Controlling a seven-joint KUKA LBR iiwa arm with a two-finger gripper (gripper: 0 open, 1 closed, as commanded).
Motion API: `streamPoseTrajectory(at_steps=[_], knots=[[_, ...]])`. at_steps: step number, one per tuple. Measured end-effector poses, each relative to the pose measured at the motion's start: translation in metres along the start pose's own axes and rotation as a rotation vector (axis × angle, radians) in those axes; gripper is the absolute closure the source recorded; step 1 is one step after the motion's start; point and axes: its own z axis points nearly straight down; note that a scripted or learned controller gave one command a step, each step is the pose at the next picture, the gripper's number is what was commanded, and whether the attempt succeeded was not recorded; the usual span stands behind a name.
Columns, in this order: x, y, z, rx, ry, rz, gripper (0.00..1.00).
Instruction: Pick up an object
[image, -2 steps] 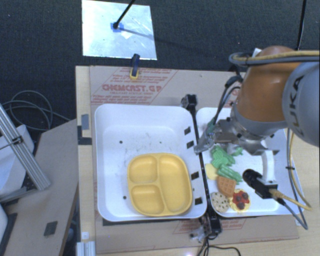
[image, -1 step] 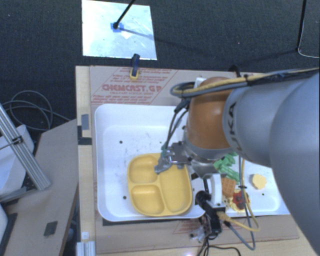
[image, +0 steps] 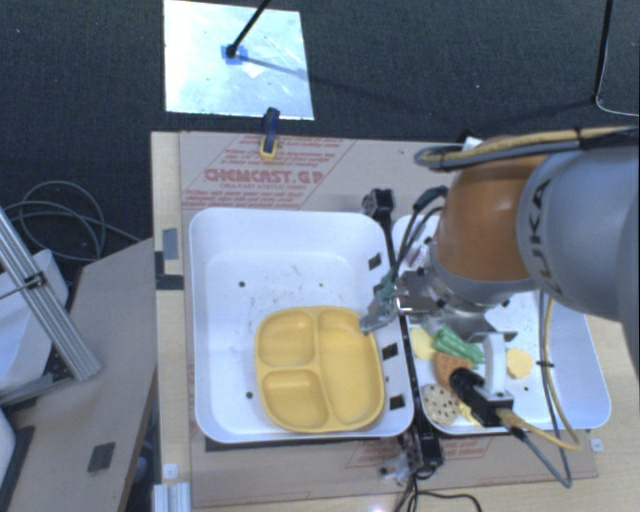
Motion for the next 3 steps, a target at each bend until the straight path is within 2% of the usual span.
streamPoseTrajectory(at_steps=[1,2,3], knots=[[-0.073,-0.003,0.051,0.007,-0.002,0.004,0.00],[0.007,0.029,0.049,0.000,0.004,-0.016,0.00],[0.015,0.147,0.048,-0.008,0.001,-0.010,0.00]])
